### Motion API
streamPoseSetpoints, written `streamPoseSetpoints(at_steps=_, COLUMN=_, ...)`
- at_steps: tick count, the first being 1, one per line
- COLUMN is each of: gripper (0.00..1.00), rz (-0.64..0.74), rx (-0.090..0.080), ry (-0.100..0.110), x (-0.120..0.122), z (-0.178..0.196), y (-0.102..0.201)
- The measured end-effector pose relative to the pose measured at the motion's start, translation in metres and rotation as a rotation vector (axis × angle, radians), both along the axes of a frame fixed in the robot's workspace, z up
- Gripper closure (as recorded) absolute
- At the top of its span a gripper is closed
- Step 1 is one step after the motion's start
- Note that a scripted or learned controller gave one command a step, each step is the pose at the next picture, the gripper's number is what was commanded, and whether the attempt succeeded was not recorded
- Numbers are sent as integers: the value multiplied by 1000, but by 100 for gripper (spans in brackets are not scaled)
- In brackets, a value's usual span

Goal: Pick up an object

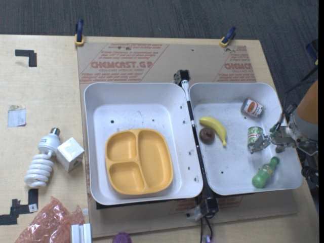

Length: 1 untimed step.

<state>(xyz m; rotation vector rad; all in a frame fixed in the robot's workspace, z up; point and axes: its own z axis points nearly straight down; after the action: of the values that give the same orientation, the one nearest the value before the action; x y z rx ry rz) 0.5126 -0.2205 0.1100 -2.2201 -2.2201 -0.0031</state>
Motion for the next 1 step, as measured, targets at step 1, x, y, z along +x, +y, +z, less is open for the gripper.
streamPoseSetpoints(at_steps=1, gripper=0, rz=-1, rx=-3, ry=0, x=-35, z=-18, y=51)
